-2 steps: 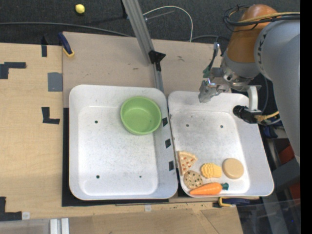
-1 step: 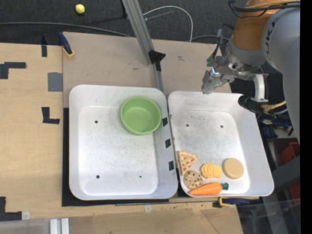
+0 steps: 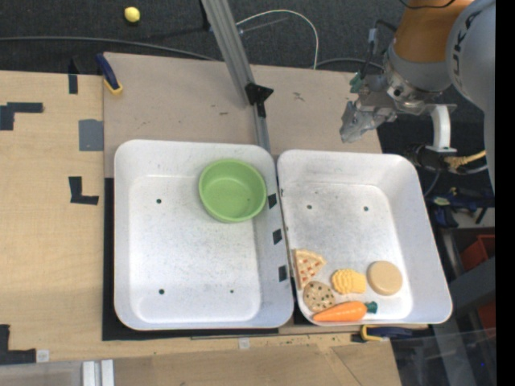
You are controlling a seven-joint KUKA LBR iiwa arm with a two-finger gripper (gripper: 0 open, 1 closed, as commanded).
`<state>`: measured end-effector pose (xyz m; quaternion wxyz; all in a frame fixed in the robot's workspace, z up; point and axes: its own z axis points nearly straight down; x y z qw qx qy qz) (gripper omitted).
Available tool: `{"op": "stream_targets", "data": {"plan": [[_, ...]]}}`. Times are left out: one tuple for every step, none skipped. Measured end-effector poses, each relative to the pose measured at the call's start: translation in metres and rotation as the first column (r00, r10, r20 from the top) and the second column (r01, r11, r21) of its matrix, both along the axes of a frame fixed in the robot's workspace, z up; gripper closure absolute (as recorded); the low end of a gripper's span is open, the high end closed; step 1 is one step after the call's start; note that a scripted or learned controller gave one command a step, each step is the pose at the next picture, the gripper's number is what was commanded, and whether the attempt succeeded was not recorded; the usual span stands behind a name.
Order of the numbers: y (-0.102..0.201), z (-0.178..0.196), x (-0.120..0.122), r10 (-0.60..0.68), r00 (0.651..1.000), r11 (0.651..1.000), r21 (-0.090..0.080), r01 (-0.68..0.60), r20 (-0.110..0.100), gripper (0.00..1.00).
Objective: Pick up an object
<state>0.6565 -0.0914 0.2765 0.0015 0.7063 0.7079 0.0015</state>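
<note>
Camera view: gripper above right bin rim, holding nothing.

Even overhead light, bright without harshness. The two white bins glare mildly and look speckled. The green bowl throws a soft shadow toward five o'clock. Toward one o'clock the arm blurs slightly.

Bowl sits in the left bin, toward its far right corner. Over in the right bin, everything crowds the near edge: pizza slice, cookie, carrot (frontmost), waffle, round biscuit rightmost.
</note>
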Motion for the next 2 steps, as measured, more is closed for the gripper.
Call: {"op": "stream_targets", "data": {"plan": [[0.055, -0.009, -0.004, 0.004, 1.0, 1.0, 0.001, -0.004, -0.007, 1.0], [0.097, -0.02, -0.015, 0.003, 1.0, 1.0, 0.001, -0.003, -0.007, 1.0]]}}
